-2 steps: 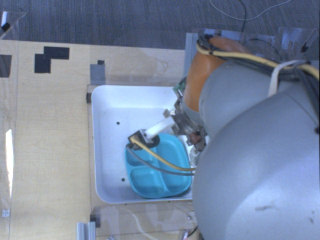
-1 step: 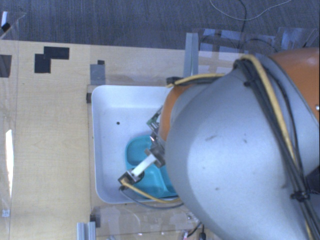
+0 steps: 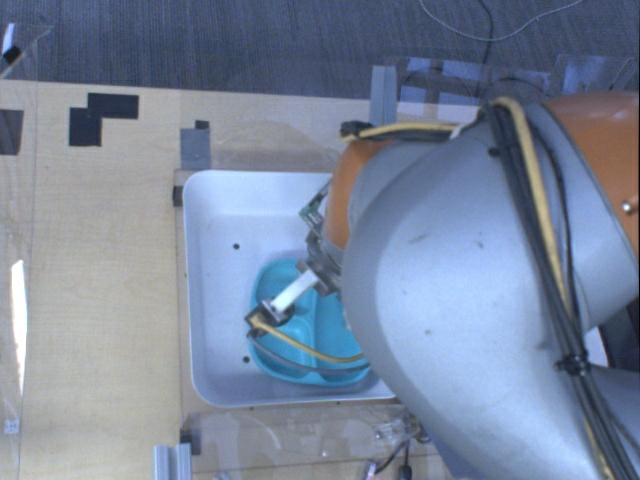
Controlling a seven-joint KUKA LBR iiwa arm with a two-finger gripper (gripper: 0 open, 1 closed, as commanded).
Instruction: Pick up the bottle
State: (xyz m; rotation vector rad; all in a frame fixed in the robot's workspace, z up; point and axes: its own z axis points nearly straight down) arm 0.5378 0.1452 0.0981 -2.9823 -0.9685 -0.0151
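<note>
The arm (image 3: 480,298) hides the bin's (image 3: 220,268) right side and part of a blue thing (image 3: 325,323), too covered to identify.

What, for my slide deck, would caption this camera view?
Grey arm leans over a blue item in a white bin.

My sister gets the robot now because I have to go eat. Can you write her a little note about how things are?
Gripper: down inside the white bin, right at the light blue bottle. This view does not show whether it has a grip.
Bottle: lying on the bin floor near the front wall, partly hidden under the grey arm.
Done: the reach down to the bottle.
Left: make sure of a grip, then lift the bottle out. It is not yet raised.
</note>
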